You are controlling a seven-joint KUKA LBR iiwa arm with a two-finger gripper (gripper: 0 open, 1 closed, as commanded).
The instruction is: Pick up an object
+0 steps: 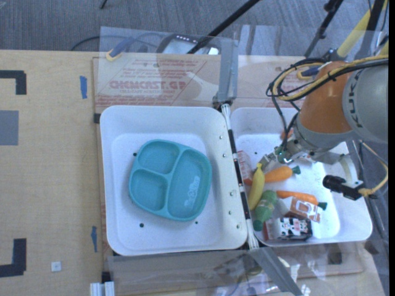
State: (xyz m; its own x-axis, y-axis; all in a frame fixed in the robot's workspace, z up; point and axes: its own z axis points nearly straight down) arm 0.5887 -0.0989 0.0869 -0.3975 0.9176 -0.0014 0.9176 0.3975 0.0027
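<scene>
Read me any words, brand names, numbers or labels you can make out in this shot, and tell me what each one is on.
"CHEMCAST" then two letters that look like "GP": red print on the clear sheet behind the left bin.
"KU", cut off at the frame edge: on the grey arm.
Small carton in the right bin: printing too small to read.
Orange-and-white packet: printing too blurred to read.

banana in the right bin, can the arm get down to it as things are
Probably yes. The banana lies along the right bin's left wall with its top uncovered, and the gripper hangs just above-right. The wall and the carrot crowd its sides.
</scene>
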